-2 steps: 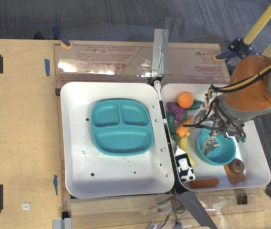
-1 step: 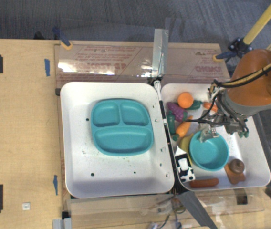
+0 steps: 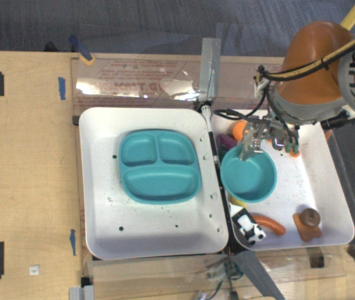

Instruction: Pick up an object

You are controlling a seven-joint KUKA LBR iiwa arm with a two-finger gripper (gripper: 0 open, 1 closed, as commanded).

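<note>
My gripper (image 3: 250, 147) is low in the right bin (image 3: 327, 167), right at the upper rim of the teal bowl (image 3: 248, 177). Can't tell if the fingers are apart or together; wrist hardware blocks them and the detail is too small. Can't tell either whether a finger is inside the bowl, straddling the rim or just touching it.

Nothing is visibly held, so I judge the pick not done. The bowl sits flat on the bin floor, against the bin's left wall, not lifted. It reads as the likely target, since I'm right on it.

Other things in the right bin:
- orange ball (image 3: 239, 130) just above the bowl, beside a purple item (image 3: 226, 141), both partly hidden
- carrot-like orange piece (image 3: 270, 225) below the bowl
- black-and-white toy (image 3: 250, 227) touching that piece on its left
- brown knobbed piece (image 3: 307, 222) near the lower right corner
- a yellow sliver under the bowl's lower edge

Left bin (image 3: 96, 167) holds a teal divided plate (image 3: 160, 166), untouched, well apart from me.

Left to do: get a confirmed grip, lift clear of the bin. Approach looks finished, grasp unverified.
</note>
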